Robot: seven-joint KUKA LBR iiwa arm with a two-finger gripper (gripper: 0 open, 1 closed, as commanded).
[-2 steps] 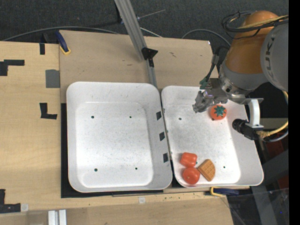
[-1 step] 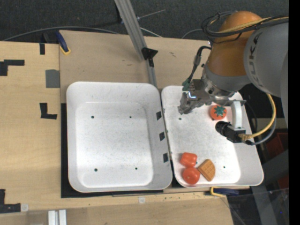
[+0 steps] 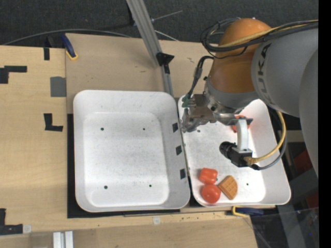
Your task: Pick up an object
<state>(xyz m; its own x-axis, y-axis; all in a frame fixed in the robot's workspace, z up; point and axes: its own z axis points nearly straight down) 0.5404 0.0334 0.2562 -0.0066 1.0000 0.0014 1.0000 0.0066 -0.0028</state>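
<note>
A pale wooden bench (image 3: 36, 154) seen from above at a slant, dark floor behind it, black tape marks on its left side; two shallow white bins sit side by side on it; the left bin (image 3: 83, 154) is bare inside apart from a few small dark dots; the right bin (image 3: 274, 187) holds the objects; near its front edge lie two red pieces, one (image 3: 208, 175) just above the other (image 3: 210, 194), and touching them on the right a tan waffle-patterned piece (image 3: 228, 187); a grey arm (image 3: 289, 66) with an orange band (image 3: 235, 45) reaches in from the right and hangs over the back half of the right bin; the gripper (image 3: 192, 119) sits low over the bin's back left corner, close to the wall shared with the left bin; whether it is open or closed cannot be told, since its tip is a dark cluster of metal, and nothing can be seen in it; a black fitting with a yellow cable (image 3: 271, 151) hangs from the wrist, above the bin's middle; the gripper is well apart from the three pieces, so the pick looks not yet done; by this view, reaching a piece, closing on it and lifting it all remain
</note>
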